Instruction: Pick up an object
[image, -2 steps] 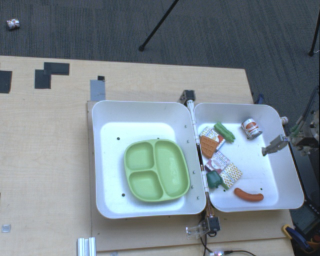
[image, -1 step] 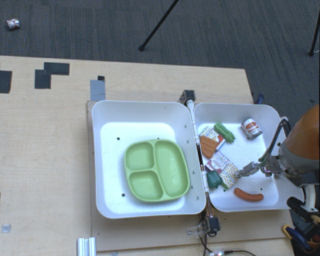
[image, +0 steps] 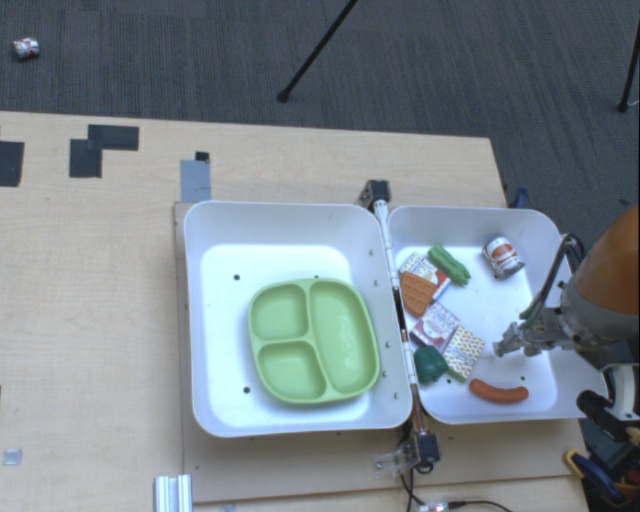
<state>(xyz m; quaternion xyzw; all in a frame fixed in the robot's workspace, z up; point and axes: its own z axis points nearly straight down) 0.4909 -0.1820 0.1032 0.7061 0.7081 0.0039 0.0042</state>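
A sausage (image: 498, 392) is lying near the front edge of the right bin (image: 540, 232), below a patterned packet (image: 462, 350) and a dark green toy (image: 430, 365). The gripper (image: 510, 343) is hovering just above it, touching nothing; whether it is spread I cannot tell. A can (image: 503, 257) is sitting farther back. A green plate (image: 314, 341) is resting in the left bin (image: 220, 240).

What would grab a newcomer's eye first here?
Probably the green divided plate, alone in the left bin. Next, the clutter in the right bin: a red sausage near its front edge, a small can at the back, with the gripper hovering between them.
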